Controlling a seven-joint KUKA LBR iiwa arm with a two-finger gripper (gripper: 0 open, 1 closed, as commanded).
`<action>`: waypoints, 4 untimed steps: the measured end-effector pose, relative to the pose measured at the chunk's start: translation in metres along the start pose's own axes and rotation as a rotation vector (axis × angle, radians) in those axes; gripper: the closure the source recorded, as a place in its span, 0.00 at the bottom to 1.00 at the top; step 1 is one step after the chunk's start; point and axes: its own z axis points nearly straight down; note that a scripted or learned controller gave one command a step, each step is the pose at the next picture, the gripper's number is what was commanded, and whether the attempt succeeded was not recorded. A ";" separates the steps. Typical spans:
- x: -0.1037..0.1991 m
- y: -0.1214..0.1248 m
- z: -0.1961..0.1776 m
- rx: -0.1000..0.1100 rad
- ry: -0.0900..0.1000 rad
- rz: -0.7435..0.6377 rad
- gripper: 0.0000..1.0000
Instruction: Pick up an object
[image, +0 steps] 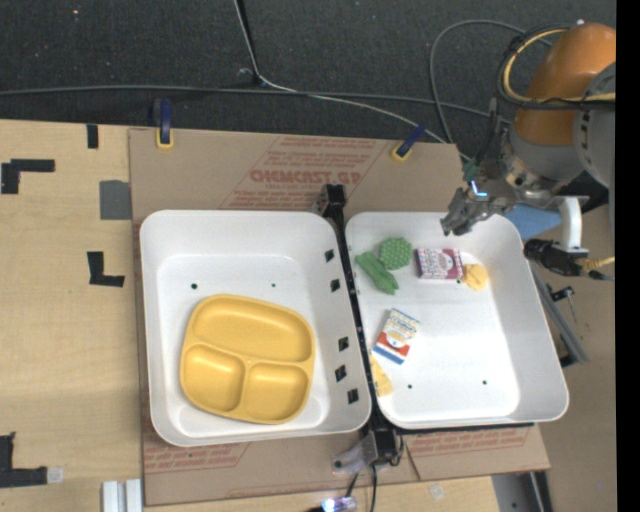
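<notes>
Gripper hung over the right bin's far rim, nothing visible between its fingers. In that bin lay a green toy, a pink packet, a small yellow piece and a red-blue-white carton — all apart from the gripper. Left bin held a yellow divided tray.

Arm reaches in, hand angled downward.

Wooden bench, black tape marks on it. Cardboard sheet lies flat on top, apparently clamped at rear edge; two white bins on it, side by side.
</notes>
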 end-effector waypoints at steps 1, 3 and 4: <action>0.045 -0.021 0.011 0.003 0.000 -0.002 1.00; 0.134 -0.074 0.023 0.004 0.000 -0.003 1.00; 0.179 -0.095 0.028 0.003 -0.001 -0.002 1.00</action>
